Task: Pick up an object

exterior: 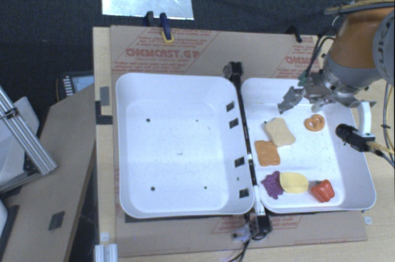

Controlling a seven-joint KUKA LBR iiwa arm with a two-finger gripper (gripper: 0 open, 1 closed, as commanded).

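I saw gripper [290,100] hung at right bin [364,183] far edge, claw state unclear. Nearest target, tan slice [279,131], lay mid-bin. I judged: centre over slice, descend straight, avoid pretzel [314,123].

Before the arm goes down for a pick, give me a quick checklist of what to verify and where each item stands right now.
1. Objects within the right bin: ok; all six lie inside it.
2. Gripper over the right bin: ok, near its back left part.
3. Gripper carrying nothing: ok, nothing shows between its fingers.
4. Nearest target, beige slice, free of the orange slice: not ok, they touch.
5. Pretzel isolated: ok, bare floor around it.
6. Purple piece, yellow piece, red piece separated: not ok, crowded together.
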